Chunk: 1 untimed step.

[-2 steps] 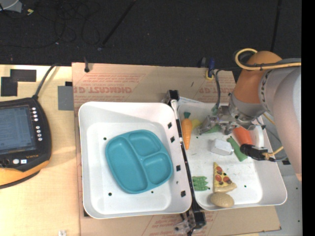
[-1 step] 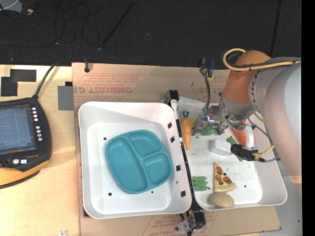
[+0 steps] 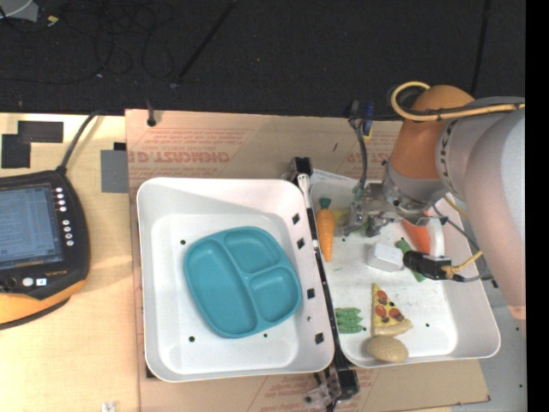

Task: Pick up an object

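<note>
Teach pendant is seen at far left on the bench, well apart from the left bin. Teal divided plate, three compartments, is laid flat in the middle of that bin. Right bin is set just beside the left bin, their rims touching along the black clips. Toy carrot is lain near the right bin's left wall, upper part. Small green piece is lain lower down near the same wall. Pizza slice toy is placed right of the green piece, with a tan potato-like item just below it by the front rim. White block is lain mid-bin. Gripper is lowered in the upper part of the right bin, between carrot and white block; nothing is seen clamped in it, and how it is set cannot be told. Red-orange item is partly hidden under the arm.
</note>
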### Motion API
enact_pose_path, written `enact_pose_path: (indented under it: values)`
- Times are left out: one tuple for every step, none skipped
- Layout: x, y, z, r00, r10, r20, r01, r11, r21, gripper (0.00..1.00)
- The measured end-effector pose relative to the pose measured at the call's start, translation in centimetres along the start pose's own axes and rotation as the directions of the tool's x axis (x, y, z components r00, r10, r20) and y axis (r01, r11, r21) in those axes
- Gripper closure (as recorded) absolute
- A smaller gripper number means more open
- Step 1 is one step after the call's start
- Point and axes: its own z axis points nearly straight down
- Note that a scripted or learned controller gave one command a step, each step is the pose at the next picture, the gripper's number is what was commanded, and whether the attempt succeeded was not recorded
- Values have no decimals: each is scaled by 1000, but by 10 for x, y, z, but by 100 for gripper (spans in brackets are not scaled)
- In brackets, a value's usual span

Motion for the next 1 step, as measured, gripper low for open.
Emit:
enact_pose_path:
  values:
    - [18, -1, 8, 1000, 5, 11, -5, 1000, 2, 100]
